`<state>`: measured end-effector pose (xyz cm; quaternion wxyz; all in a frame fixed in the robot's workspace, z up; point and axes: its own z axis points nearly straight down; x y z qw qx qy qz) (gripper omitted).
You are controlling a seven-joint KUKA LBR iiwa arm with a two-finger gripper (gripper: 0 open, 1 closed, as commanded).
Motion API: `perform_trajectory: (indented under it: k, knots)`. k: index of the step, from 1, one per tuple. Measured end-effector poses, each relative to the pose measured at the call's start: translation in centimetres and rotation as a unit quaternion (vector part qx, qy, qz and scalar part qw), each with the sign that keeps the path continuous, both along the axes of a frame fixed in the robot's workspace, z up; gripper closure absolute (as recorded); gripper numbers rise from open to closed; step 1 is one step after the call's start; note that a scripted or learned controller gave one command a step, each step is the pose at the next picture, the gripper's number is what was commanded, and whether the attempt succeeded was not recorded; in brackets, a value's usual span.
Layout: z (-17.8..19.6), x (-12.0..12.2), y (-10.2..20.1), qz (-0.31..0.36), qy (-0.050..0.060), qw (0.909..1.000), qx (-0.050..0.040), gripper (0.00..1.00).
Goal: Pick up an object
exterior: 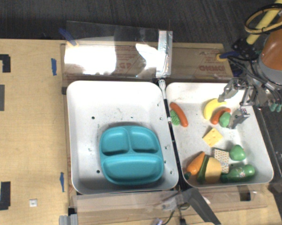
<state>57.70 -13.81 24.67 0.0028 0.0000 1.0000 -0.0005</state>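
The bench (23, 139) fills the left and middle of the frame; two white bins sit on it side by side. The left bin (80, 107), centre frame, carries a teal tray (130, 153), the biggest item: rigid moulded plastic, probably light but too broad and smooth for a two-finger pinch except at its rim.

The right bin (187, 95) holds small toy foods. At lower right a cluster lies packed together: a green piece (238, 172), an orange-and-dark-green piece (199, 165), a tan block (215, 168) and a green ball (237, 152). They look like hard, slick plastic, light, likely to skid or roll when nudged. A yellow wedge (212, 137) lies alone mid-bin, flat-sided and the easiest to pinch across. A carrot (179, 114) lies against the bin's left wall, so a finger has little room on that side.

The hand (237, 108), upper right of the frame, hangs with its fingers spread apart over a lemon (211, 108) and a small orange-green piece (222, 117); nothing is held. These two touch each other, so closing may push one aside. Open floor lies at the bin's upper left.
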Motion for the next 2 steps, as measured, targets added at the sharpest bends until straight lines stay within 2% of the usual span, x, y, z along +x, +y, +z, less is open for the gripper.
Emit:
perform_trajectory:
  k: [1,2]
  knots:
    - [-14.8,1.1,-3.1,-0.002,-0.003,1.0,-0.0007,0.0]
    - [-15.8,1.5,-1.5,0.033,-0.002,0.9995,-0.0011,0.0]
